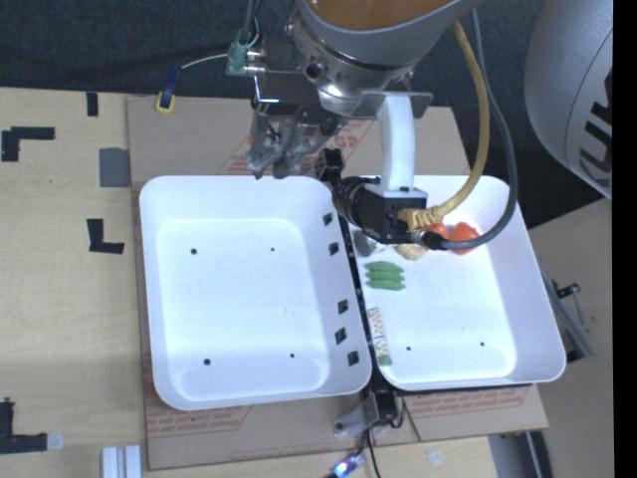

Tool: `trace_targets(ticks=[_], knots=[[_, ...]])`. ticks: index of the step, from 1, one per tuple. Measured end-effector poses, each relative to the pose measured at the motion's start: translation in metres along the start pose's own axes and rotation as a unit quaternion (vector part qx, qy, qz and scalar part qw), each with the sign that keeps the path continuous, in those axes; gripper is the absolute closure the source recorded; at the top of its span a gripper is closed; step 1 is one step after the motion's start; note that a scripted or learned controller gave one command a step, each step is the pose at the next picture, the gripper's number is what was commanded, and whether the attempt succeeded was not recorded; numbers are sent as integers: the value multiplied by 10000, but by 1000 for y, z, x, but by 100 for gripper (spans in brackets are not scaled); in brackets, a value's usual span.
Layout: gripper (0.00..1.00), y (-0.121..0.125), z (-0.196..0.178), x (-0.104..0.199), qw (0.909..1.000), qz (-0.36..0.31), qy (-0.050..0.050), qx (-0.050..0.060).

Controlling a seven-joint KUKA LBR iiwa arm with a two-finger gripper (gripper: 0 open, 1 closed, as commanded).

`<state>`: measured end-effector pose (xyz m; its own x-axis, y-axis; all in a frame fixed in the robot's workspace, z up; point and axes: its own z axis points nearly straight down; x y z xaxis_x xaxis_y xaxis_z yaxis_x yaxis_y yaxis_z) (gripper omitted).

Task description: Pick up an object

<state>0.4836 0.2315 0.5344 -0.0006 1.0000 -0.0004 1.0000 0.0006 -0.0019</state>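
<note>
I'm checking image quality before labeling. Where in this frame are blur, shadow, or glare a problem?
Camera view: the arm near the lens is large and soft-focused; the gripper looks smeared; shadow pools along the left bin's near wall; the green object stays fairly sharp; no strong glare.

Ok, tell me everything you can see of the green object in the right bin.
The green object is small and bright green, and looks like two or three slim pods lying flat side by side, like a toy bean bunch. It rests on the floor of the right bin near the left wall, just below a pale beige object. Nothing grips it.
</note>
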Motion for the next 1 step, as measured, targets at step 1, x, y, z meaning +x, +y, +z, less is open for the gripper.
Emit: trace_targets(ticks=[1], knots=[[100,0,0,0,10000,0,-1,2]])
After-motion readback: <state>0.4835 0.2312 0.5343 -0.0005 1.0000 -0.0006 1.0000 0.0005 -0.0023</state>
